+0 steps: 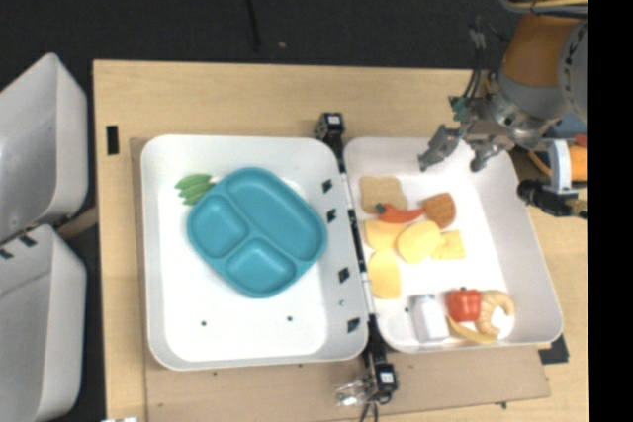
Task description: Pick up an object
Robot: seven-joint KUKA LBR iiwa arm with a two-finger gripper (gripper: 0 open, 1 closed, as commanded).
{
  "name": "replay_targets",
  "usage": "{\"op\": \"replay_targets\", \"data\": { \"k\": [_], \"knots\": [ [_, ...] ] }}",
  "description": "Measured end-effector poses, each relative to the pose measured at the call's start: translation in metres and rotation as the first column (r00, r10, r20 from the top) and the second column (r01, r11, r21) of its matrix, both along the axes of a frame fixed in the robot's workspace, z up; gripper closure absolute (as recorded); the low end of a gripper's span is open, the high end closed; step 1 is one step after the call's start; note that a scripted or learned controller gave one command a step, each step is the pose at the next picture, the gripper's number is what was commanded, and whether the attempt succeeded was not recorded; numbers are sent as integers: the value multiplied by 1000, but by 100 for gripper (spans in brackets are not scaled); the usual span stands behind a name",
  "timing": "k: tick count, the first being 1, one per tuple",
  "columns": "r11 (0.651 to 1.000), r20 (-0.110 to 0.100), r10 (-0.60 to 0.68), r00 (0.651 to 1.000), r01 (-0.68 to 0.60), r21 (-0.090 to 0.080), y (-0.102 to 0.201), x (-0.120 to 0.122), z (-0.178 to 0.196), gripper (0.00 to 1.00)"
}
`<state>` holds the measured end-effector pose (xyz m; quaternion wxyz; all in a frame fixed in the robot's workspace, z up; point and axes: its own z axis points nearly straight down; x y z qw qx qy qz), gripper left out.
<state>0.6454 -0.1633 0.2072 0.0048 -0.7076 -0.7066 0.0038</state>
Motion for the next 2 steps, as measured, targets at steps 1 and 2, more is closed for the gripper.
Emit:
{"op": "replay_targets", "data": {
  "k": [1, 2],
  "knots": [
    [1000, 11, 2, 1000, -2, -1, 0, 2, 7, 0],
    [1000, 8, 3, 1000, -3, -3, -1, 6, -38, 0]
  ]
}}
